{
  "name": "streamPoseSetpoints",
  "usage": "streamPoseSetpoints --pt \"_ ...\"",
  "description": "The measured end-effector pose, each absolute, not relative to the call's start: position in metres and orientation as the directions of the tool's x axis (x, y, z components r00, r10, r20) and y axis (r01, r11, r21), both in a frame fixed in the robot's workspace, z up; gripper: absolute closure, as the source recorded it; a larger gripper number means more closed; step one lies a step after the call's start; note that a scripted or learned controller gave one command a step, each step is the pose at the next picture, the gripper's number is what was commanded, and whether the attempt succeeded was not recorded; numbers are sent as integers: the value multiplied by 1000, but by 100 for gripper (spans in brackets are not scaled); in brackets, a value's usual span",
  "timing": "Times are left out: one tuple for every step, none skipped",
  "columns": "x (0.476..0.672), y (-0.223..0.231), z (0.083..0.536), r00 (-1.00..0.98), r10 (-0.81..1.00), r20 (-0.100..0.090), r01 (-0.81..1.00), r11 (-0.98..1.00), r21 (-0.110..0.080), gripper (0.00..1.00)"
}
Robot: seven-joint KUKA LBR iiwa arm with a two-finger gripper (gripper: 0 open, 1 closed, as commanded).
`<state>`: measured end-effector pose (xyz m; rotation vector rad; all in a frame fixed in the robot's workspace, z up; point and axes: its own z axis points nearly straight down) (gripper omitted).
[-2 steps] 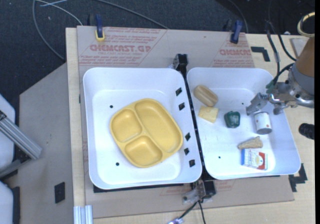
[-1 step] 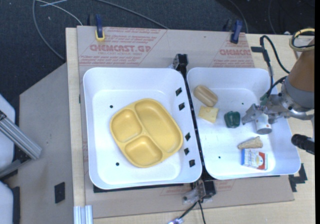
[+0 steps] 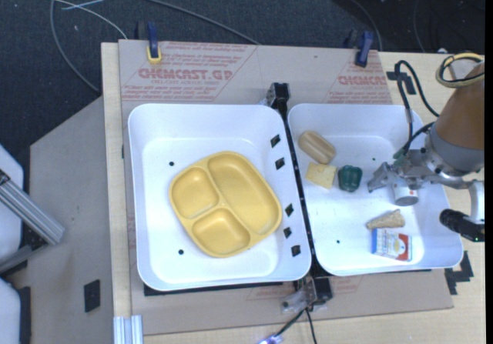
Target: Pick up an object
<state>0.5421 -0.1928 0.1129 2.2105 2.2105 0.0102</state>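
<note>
Right bin (image 3: 339,254) holds five small things: tan bread roll (image 3: 316,147) at upper left of that bin, pale cheese block (image 3: 322,175) just below it, green pepper (image 3: 350,178) beside the cheese, tan wedge (image 3: 386,219) toward lower right, and a small blue-and-white carton (image 3: 391,244) just under the wedge. Left bin (image 3: 146,181) has a yellow divided plate (image 3: 224,202). All the small items look like light toy food, probably hard plastic and a bit slick, not fragile; the roll is rounded so best pinched across its short width, the carton across its flat sides. Gripper (image 3: 391,185) sits at the right of frame, low over the right bin between pepper and wedge, near both but seemingly touching neither. Nothing seen between the fingers; how far open they are is not clear from this angle.
</note>
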Motion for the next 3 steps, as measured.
streamPoseSetpoints --pt "543 -192 122 -1 1000 -6 1000 1 19 100" --pt "548 -201 183 0 1000 -3 1000 0 7 100" --pt "549 -201 215 -1 1000 -2 1000 1 5 100"
